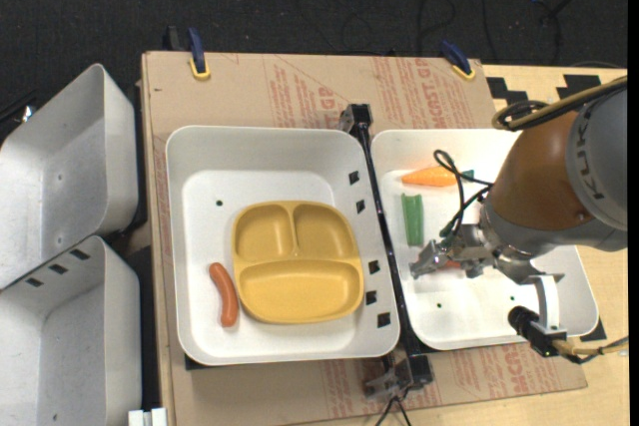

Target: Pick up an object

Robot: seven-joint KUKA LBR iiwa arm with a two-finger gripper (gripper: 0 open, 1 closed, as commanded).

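A robot gripper (431, 261) hangs low inside the right-hand white bin (574, 319), near that bin's left wall and roughly midway along it. Its dark metal fingers point toward the divider between the two bins, but the wrist and cables crowd them, so whether they are spread or closed cannot be told from here, and nothing is visibly held between them. Just beyond the gripper, toward the tabletop's far edge, a green stick-shaped object (412, 218) lies flat on the bin floor, running lengthwise along the left wall; it seems the likeliest target, since the gripper sits just beside its near end. Farther on, near the bin's far-left corner, an orange carrot-like object (429, 178) lies crosswise, apart from the green one. The arm (544, 185), with its orange band, reaches in from the tabletop's right edge and leans over the bin, which explains why the bin's middle is partly hidden. The left-hand white bin (190, 155) holds a yellow divided plate (297, 261) at its centre, and a reddish sausage-shaped object (225, 293) lies just beside the plate's left rim, toward the near-left corner. The pick appears not yet done: every object rests on a bin floor.
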